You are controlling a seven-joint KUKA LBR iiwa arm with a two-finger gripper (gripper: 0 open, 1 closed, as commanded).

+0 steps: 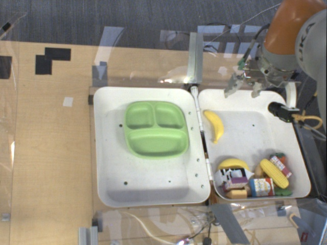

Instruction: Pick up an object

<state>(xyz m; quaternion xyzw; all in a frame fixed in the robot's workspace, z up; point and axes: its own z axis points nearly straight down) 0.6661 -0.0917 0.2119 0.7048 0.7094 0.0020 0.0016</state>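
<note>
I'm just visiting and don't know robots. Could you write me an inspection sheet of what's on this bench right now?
Surface: wooden bench bearing a left white shallow bin and a right white shallow bin side by side.
Job's things: in the right bin, a yellow banana alone near the divider; at its near edge a yellow corn cob and a heap of small boxed and canned toy foods.
Clutter: a green divided plastic plate in the left bin.
Grippers: grey two-finger gripper above the right bin's far edge, jaws spread, holding nothing.
Cables: thin wires by the arm; more under the bench's near edge.
Surroundings: grey carpet behind.
</note>
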